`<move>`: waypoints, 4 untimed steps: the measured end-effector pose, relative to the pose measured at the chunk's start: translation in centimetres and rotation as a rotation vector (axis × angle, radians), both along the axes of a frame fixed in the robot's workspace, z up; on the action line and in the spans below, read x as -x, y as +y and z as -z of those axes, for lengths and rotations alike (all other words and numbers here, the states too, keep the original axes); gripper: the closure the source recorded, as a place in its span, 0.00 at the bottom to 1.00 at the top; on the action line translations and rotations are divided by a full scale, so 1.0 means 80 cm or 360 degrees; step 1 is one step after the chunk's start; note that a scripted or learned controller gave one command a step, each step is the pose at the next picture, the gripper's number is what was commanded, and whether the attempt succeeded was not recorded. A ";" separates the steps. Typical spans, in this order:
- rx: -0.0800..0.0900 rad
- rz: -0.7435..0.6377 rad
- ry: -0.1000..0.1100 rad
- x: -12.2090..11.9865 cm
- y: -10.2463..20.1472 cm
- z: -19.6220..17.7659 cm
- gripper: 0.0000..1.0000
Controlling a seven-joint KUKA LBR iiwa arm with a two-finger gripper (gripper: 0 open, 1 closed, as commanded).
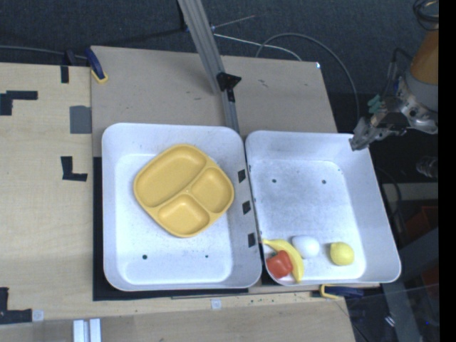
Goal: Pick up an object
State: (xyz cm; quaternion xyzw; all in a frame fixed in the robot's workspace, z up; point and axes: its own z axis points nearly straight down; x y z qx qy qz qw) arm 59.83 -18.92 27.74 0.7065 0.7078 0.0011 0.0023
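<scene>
Left bin [114, 191]: white, shallow, holds a yellow tray [183, 189] with three compartments, lying flat and turned at an angle, toward the bin's upper middle. Rest of that bin floor is bare with dark speckles.

A grey pole [206, 45] slants down from the top to the seam between the bins, with a black clamp [228, 81] on it.

Right bin [370, 191]: touching the left bin along its side. All items sit in a row along the near edge. From the left: a red piece [280, 264] in the near-left corner, a banana [291, 255] curving over and touching it, a white egg [307, 246] just beside the banana, then a lemon [342, 254] set a little apart from the egg.

Gripper [360, 140]: at the bin's far right corner, over the rim, well apart from the row of items. Nothing visible in it. Fingers too small and dark here, cannot tell if spread or pressed together. Arm [422, 77] comes in from the right edge, orange band showing above the wrist.
</scene>
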 end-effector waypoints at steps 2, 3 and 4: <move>-0.0005 -0.0006 0.0012 0.035 0.120 0.007 1.00; -0.0004 -0.0006 0.0013 0.044 0.179 0.028 1.00; -0.0005 -0.0009 0.0014 0.062 0.254 0.039 1.00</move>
